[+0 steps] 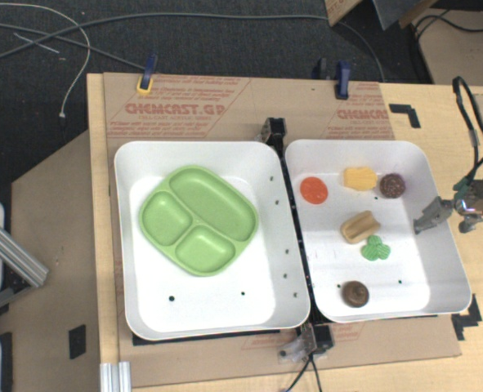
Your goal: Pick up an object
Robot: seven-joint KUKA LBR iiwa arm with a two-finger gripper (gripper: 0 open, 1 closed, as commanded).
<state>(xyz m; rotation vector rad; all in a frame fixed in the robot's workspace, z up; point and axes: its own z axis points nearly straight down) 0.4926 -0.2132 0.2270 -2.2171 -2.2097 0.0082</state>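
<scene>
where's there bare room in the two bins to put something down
Free: the left white bin, its floor below and right of the green three-compartment plate; the right white bin, between the brown round piece and its right wall. Crowded: its upper middle, around the orange disc, yellow block, tan cylinder and green clump.

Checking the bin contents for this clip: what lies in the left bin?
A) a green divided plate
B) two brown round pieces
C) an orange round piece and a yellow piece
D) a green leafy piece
A: the green divided plate lies alone in the left bin, while the small food pieces, such as the orange round piece, all lie in the right bin.
</scene>
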